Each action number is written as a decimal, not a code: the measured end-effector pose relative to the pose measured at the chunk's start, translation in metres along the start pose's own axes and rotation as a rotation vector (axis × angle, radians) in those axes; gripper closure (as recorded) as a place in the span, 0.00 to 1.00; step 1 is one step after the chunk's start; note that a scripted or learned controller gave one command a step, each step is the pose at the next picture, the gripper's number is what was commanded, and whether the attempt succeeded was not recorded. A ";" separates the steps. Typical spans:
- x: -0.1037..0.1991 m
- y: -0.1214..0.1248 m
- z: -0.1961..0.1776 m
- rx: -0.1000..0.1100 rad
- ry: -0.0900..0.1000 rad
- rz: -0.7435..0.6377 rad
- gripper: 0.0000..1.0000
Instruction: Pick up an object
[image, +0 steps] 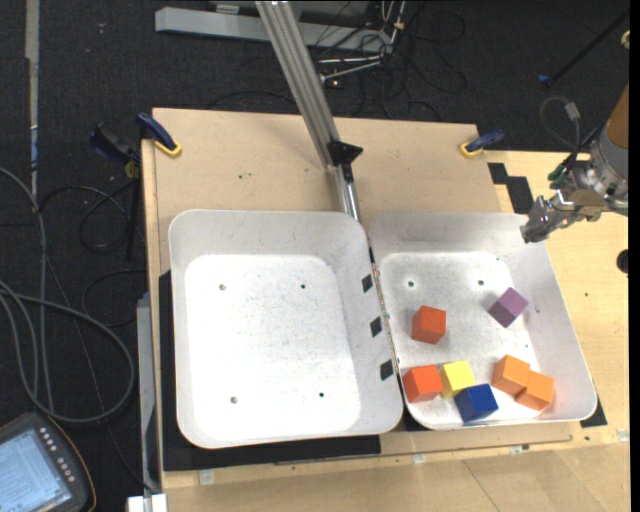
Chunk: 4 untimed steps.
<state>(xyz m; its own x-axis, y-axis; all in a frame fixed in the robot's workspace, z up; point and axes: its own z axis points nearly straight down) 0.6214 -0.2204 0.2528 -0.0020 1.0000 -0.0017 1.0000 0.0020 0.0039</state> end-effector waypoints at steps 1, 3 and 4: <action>0.058 0.007 -0.008 0.002 0.003 -0.007 1.00; 0.171 0.018 0.011 0.004 0.003 -0.007 1.00; 0.222 0.024 0.023 0.006 0.003 -0.006 1.00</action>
<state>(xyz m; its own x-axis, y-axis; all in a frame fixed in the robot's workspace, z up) 0.6450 0.0012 0.2299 -0.0080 1.0000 0.0016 1.0000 0.0080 -0.0017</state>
